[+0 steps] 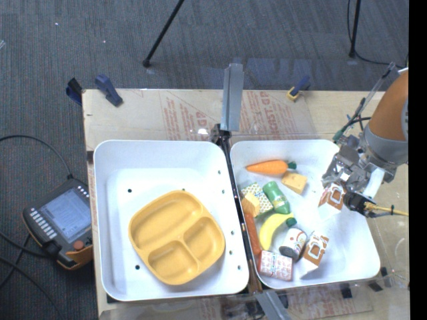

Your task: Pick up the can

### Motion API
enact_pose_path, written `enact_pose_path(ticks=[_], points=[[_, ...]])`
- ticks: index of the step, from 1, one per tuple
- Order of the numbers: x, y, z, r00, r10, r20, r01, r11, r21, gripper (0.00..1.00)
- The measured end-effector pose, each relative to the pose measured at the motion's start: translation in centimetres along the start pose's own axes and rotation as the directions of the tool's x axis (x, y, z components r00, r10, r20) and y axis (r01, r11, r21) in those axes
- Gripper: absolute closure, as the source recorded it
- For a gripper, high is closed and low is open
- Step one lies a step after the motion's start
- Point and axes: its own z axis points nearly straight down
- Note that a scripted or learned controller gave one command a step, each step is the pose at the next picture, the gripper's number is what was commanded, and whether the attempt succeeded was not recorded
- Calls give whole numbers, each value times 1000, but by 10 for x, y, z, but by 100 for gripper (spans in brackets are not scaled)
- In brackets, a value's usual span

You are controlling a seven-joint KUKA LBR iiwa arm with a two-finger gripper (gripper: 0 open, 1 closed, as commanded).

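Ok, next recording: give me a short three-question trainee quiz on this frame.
1. True or false: the yellow divided plate lies in the left bin.
2. Which lies nearest the can? A) carrot B) banana C) cheese wedge
3. Fill in: the pincer is over the ___ bin, near its far right side.

Key: 1 true; 2 B; 3 right.

Gripper (341, 179) above right bin (347, 262), can (293, 243) among toy food.
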Motion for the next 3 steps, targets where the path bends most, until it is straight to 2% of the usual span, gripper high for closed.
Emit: enact_pose_path(ticks=[1,2,3], points=[[-10,-43,-48,987,163,0,-163,987,2,100],[23,-111,-81,952,307,1,-307,952,2,100],[77,-178,-57,919,395,4,-395,919,2,100]])
